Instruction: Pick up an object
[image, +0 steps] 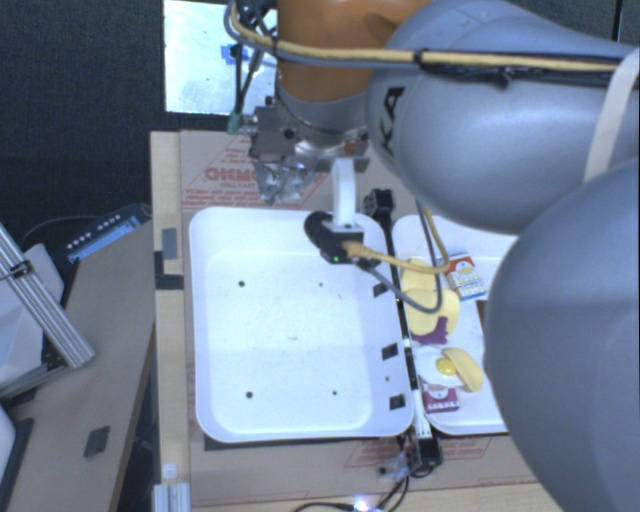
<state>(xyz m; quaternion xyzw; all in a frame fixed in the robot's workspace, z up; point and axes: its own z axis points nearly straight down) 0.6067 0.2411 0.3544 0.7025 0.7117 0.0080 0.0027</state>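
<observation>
Two shallow white bins sit side by side on a tabletop (120, 330), seen from above at a slant. The left bin (215, 400) has a bare white floor w/ a few small dark dots. The right bin (408, 232) is mostly hidden under the big grey arm (520, 150), which comes in from the right and covers the upper right and right side of the view.

In the visible strip of the right bin lie the objects: a yellow banana-shaped piece (462, 368) near the front, a pale yellow rounded item (437, 300) behind it, a small red-and-white box (464, 277) toward the back, and another small red-and-white packet (440, 397) at the front edge.

The end effector (283, 180) hangs at the back rim of the left bin, over a cardboard sheet w/ red print (215, 175); can't tell its state, as the tip is blurred. Just beside it, a white bracket w/ a black fitting (335, 235) and a yellow cable (400, 262) cross the divide between bins.

Left of the bins: a metal rail (40, 305) and a dark device w/ blue lights (105, 230), well apart from the bin rim. The left bin's floor is open room; the right bin is crowded by the arm overhead.
</observation>
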